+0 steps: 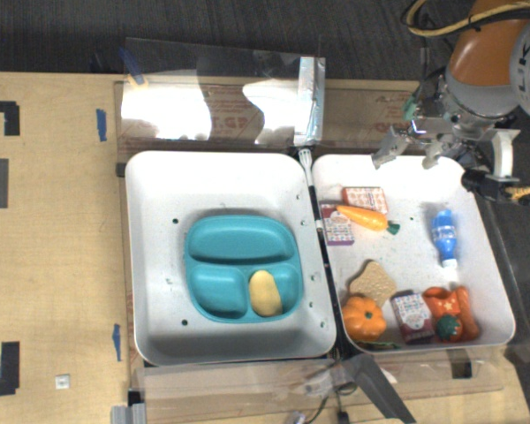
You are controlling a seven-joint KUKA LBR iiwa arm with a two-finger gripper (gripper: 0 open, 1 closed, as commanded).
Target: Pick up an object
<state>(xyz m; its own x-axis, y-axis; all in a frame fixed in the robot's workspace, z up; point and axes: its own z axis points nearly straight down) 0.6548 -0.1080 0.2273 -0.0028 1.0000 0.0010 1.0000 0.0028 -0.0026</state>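
My gripper (pixel 411 154) hovers over the far edge of the right bin (pixel 495 263), open, with nothing between its fingers. Below it in that bin lie a red and white box (pixel 367 198), an orange carrot (pixel 365 218) and a small carton (pixel 338 228). A blue bottle (pixel 443 235) lies toward the right wall. Nearer the front sit a bread slice (pixel 374 281), an orange pumpkin (pixel 364 318), a small can (pixel 411 314) and orange and red toy vegetables (pixel 450 313).
The left bin (pixel 159 201) holds a teal divided plate (pixel 238 254) with a yellow lemon-like piece (pixel 265 293) in its front right compartment. A shiny clear panel (pixel 247 104) stands behind the bins. Cables (pixel 442 7) loop by the arm at top right.
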